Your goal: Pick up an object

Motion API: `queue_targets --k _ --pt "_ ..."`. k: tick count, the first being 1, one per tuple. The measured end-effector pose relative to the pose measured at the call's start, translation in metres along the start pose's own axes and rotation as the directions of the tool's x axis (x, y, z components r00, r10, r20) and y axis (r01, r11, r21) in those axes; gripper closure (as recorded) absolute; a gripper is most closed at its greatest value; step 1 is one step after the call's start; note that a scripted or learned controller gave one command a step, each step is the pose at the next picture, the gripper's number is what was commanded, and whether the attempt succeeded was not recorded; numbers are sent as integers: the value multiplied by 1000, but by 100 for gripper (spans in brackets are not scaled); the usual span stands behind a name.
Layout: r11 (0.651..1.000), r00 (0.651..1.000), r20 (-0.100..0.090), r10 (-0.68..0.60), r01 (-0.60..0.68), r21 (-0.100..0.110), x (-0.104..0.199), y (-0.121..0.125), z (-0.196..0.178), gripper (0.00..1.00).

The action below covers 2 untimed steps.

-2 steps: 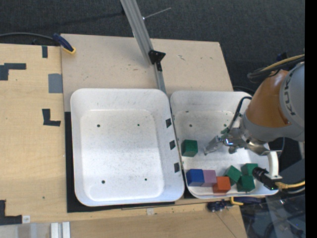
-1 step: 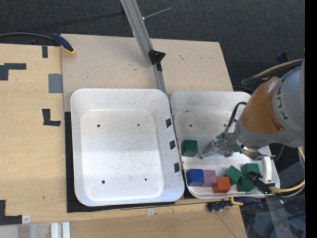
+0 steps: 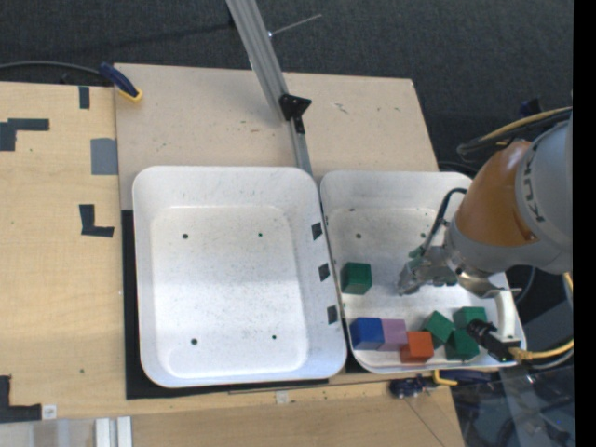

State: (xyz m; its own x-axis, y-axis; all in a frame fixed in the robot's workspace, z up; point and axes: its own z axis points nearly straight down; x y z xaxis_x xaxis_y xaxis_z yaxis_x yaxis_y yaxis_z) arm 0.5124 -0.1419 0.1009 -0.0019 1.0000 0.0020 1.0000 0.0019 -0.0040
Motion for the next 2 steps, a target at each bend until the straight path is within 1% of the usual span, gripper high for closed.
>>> queue_targets --k 1,2 --pt "1000 1000 3 0 0 -9 -2 3 -62 100" --pt "1000 1000 3 -1 1 -8 4 12 -111 100"
